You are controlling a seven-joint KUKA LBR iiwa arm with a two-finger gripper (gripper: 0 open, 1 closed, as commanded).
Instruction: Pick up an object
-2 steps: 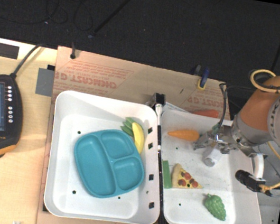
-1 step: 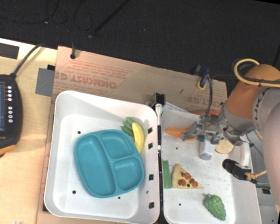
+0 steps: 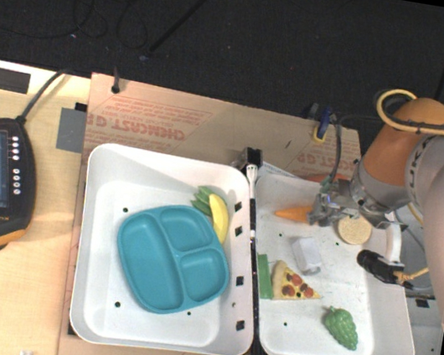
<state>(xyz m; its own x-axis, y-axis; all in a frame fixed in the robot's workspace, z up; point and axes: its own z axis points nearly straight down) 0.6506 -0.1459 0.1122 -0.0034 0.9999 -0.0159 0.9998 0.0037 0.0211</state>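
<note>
We've got the pincer [image 3: 328,210] down in the far corner of the right white plastic bin [image 3: 396,348], right beside the small orange carrot toy [image 3: 292,214]. Honestly we can't tell how it's set. A round tan cracker piece [image 3: 355,231] sits just next to it. Nearer us lie a pizza slice toy [image 3: 295,282] and a green grape bunch [image 3: 342,327]. The left white bin [image 3: 94,277] has a teal divided plate [image 3: 170,257] and a yellow banana [image 3: 217,217].

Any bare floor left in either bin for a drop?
Left bin: bare strips around the teal plate, widest along its front. Right bin: free patch between pizza slice, green grapes and the far-right rim. Crowded near the tool, carrot, cookie.
</note>
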